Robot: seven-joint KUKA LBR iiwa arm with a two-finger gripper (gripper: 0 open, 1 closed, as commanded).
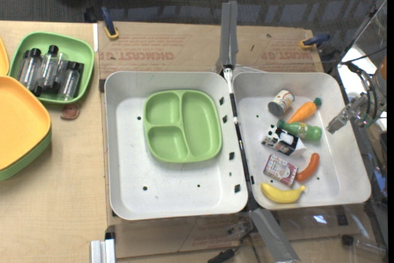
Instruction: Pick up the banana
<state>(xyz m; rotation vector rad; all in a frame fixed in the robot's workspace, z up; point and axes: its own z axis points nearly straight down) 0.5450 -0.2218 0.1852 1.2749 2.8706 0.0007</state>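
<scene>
I see a cardboard-covered bench (184, 49) carrying two shallow white bins, the left bin (123, 151) holding a green three-compartment plastic plate (183, 126). The grey two-finger gripper (342, 120) hangs over the right bin's (335, 191) right rim; I cannot tell its fingers' state. The yellow plastic banana (282, 193) lies near that bin's front edge, just below a small pink packet (281, 169), well apart from the gripper.

A lab: clamped cardboard (209, 46) bench, white bins (117, 132)
</scene>
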